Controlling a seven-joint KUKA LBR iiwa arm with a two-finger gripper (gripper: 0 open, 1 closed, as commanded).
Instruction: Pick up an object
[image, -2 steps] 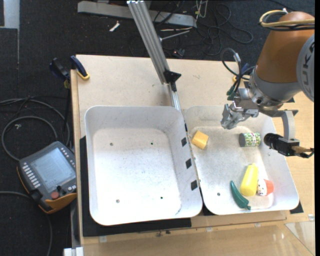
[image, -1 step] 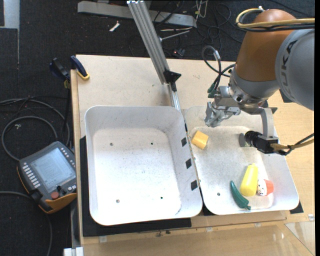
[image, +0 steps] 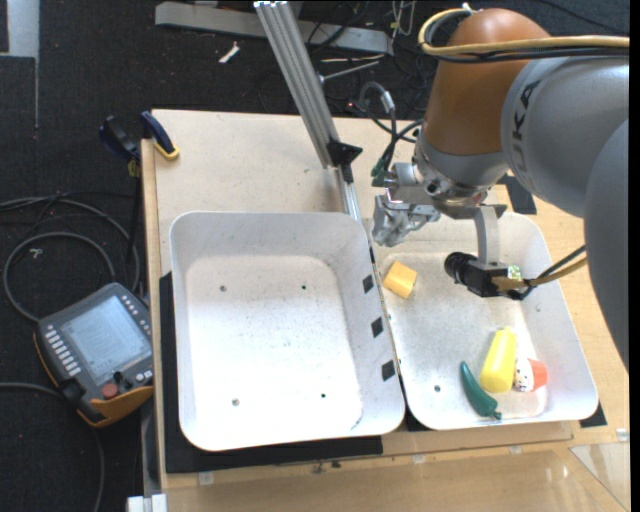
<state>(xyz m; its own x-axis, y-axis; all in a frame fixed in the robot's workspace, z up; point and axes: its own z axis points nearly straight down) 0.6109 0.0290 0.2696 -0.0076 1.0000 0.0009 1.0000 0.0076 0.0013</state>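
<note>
A small yellow block lies in the right bin, close to its left wall. My gripper hangs just above and behind the block, near the bin's back left corner, apart from it. At the bin's front sit a yellow oblong object, a curved green piece and a small orange and white item, clustered together.
The left bin adjoins the right one along a shared edge with black tabs. A slanted metal rail runs down from the back to that edge, beside my gripper. A blue and yellow clamp grips the bench's back left corner.
</note>
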